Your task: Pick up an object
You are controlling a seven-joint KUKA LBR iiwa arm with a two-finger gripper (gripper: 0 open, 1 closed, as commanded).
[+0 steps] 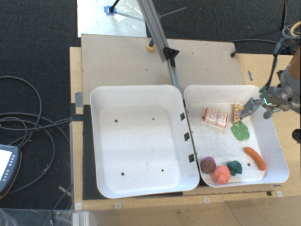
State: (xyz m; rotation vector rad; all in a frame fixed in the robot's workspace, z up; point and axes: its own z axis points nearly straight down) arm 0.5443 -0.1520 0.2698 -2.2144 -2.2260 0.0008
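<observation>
Dark carpet and loose cables surround the surface [117, 60], on which two shallow white bins are set side by side. All the objects are gathered in the right bin [275, 140]: a pink-and-white box [216, 117] near the top, a small tan block [237, 111] just beside it, a green leaf-shaped piece [240, 131] below that, an orange sausage [255, 158] toward the right wall, and a purple ball [208, 164], a pink lump [221, 174] and a dark green piece [234, 167] clustered at the bottom edge. The left bin [101, 140] is seen beside it.

The pincer [248, 108] is seen at the upper right of the right bin, just beside the tan block and above the green leaf; whether it is released or clenched cannot be told, and nothing is seen held in it.

Several failures can be foreseen. Because the tan block, the box and the leaf lie close together, a descent could land between them and only push them apart. The leaf looks flat, so it may slip out unlifted. A descent near the right wall could strike the rim.
</observation>
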